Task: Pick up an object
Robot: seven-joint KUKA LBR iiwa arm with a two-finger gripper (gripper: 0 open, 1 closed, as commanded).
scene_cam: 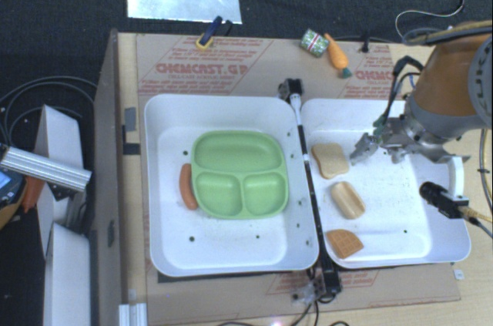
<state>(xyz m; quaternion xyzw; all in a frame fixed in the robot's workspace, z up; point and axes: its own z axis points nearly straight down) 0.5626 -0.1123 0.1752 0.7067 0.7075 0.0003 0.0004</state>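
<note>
Our gripper [363, 149], fingers slightly apart and holding nothing, hangs just right of the toast slice [330, 160], so we should centre over it before descending.

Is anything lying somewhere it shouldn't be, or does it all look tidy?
Two things sit outside the bins: a toy carrot and a small green can lie on the cardboard behind the right bin. In the left bin, a hot dog sausage rests beside the green divided plate, not on it.
</note>
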